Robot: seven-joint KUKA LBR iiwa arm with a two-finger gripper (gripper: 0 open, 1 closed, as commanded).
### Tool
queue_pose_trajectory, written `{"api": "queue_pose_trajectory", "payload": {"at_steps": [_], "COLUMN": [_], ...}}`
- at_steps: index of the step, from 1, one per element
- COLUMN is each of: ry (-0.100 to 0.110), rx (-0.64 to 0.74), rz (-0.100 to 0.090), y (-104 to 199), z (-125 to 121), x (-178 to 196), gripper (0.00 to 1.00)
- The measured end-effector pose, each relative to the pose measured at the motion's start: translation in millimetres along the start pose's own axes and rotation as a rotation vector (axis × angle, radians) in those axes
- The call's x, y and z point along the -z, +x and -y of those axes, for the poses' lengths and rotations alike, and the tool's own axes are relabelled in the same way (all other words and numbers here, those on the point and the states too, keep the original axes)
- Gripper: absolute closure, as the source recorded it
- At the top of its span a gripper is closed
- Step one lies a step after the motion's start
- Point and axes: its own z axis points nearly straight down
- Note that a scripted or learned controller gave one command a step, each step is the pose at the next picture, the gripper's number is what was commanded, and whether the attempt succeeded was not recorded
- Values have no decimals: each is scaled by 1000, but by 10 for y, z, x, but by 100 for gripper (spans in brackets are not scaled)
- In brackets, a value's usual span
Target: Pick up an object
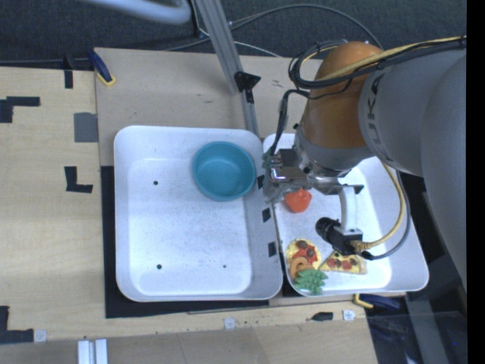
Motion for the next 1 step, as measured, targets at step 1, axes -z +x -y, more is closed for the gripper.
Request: {"api": "queue_pose_trajectory", "payload": {"at_steps": [1], "ry": [0], "rx": [1], "rz": [0], "y": [555], "z": [18], "x": [-106], "gripper": [100]}}
